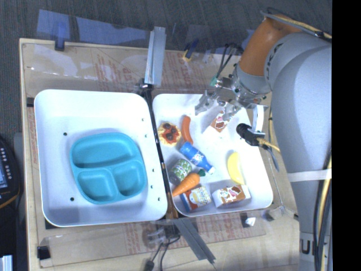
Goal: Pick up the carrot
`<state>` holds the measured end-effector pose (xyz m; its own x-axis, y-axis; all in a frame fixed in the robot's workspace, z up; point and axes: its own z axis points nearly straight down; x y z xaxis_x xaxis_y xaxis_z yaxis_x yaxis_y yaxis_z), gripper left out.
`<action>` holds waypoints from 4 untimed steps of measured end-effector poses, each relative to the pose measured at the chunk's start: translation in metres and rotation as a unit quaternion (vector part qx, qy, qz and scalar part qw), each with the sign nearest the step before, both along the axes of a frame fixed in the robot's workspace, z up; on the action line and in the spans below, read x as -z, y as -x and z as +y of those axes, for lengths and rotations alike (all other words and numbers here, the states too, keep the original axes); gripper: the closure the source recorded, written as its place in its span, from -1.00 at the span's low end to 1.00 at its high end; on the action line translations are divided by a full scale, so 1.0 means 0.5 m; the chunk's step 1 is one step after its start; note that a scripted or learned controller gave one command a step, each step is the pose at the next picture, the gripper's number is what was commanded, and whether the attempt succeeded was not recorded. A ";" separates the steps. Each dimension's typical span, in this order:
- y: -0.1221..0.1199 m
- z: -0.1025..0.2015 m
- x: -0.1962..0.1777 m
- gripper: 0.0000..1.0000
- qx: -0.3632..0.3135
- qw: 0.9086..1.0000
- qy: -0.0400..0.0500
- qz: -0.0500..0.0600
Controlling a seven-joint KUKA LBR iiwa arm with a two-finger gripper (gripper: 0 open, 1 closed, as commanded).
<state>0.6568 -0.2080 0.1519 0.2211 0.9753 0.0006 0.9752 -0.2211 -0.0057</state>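
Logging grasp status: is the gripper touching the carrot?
Apart. The camera view shows the gripper at the bin's far end, white floor between it and the carrot.

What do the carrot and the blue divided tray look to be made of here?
The carrot looks like moulded plastic toy food: even orange, smooth, faint sheen, with a green end; soft or hard, the view leaves open. The blue divided tray in the left bin also looks plastic: one uniform turquoise, rounded moulded compartments, soft matte-to-satin highlights on the rims.
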 end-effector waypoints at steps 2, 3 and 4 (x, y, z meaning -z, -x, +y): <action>0.000 0.015 -0.195 1.00 0.087 0.996 0.001 -0.001; 0.000 0.015 -0.246 1.00 0.148 0.989 0.002 -0.001; 0.000 0.018 -0.289 1.00 0.190 0.982 0.002 -0.001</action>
